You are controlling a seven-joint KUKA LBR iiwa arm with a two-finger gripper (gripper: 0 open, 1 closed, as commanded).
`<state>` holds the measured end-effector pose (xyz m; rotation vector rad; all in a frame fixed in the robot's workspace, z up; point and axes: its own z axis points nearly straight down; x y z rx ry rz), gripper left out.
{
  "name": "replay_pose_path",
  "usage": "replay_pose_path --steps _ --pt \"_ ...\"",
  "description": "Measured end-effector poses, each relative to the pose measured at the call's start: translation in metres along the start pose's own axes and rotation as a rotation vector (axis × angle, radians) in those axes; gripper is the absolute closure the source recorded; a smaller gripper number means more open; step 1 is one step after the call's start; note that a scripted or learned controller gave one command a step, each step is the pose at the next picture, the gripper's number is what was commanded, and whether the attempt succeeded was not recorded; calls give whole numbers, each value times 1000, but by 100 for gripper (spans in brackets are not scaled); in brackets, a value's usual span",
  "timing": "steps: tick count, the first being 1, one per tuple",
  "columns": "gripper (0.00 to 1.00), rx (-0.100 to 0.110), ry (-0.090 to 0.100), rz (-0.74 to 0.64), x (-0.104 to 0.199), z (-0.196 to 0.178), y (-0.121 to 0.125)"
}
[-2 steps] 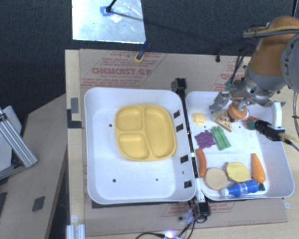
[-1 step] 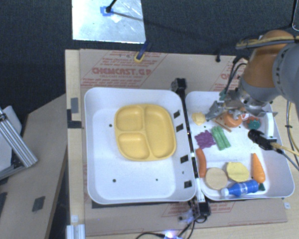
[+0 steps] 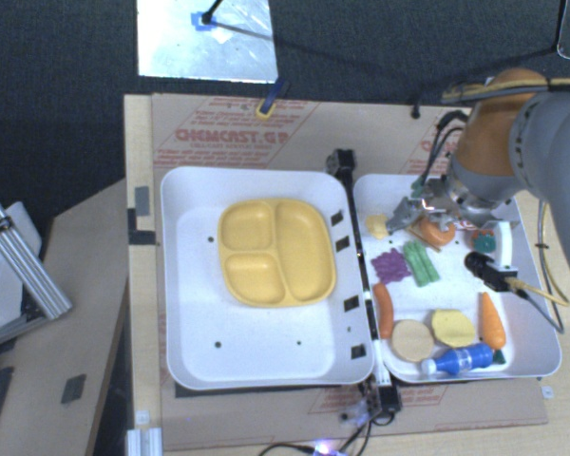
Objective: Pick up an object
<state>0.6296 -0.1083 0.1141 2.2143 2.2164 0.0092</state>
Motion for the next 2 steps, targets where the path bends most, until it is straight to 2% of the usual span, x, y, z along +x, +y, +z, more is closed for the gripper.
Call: replay_pose_path --steps 1,2 --pt "100 1 -1 1 0 -7 0" --pt "100 3 1 1 -2 -67 -7"
